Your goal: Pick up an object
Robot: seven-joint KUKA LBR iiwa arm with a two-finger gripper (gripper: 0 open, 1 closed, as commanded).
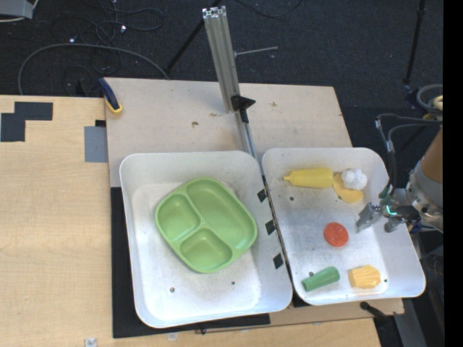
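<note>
The left bin (137, 280) holds a green tray (206, 224) with three compartments, lying flat near the middle and turned at a slight angle; a metal post (223, 56) rises from the bench behind the seam between the two bins; black clips sit along that seam. The right bin (307, 266) carries the loose things: a green cylinder (320, 278) lies near its front edge, tilted; a yellow bottle (309, 178) lies on its side near the back wall; a red disc (336, 234) sits about mid-bin, apart from the rest; a white ball (354, 178) rests just beside the bottle's right end, with a yellow piece (349, 194) touching it below, perhaps a banana, though the view is too small to be sure; a yellow block (364, 276) lies in the front right corner, near the cylinder. The gripper (377, 218) hangs low over the right side of this bin, right of the disc and above the block; its two fingers stand apart with nothing between them; the arm enters at the far right edge.
</note>
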